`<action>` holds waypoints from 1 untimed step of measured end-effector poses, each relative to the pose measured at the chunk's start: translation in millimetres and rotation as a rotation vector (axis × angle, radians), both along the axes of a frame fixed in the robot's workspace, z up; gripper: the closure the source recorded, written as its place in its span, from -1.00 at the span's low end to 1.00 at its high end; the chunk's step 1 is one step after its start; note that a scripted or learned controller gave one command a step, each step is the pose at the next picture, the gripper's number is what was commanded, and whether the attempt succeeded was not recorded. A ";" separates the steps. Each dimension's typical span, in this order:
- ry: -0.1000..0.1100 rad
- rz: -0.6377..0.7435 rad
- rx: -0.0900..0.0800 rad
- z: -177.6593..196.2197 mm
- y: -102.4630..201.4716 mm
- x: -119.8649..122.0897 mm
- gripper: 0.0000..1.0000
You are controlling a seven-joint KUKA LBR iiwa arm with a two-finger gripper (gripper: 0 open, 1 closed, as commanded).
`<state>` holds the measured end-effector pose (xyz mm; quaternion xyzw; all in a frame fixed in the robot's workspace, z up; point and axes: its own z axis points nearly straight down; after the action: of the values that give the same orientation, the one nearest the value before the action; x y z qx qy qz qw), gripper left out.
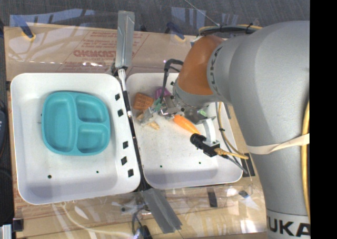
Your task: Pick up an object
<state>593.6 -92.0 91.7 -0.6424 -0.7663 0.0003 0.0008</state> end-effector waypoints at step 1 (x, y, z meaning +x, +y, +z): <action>0.002 0.002 0.000 9.8 -0.6 -0.2 1.00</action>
<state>593.3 -92.6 101.5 -0.6415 -0.7671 0.0008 0.0016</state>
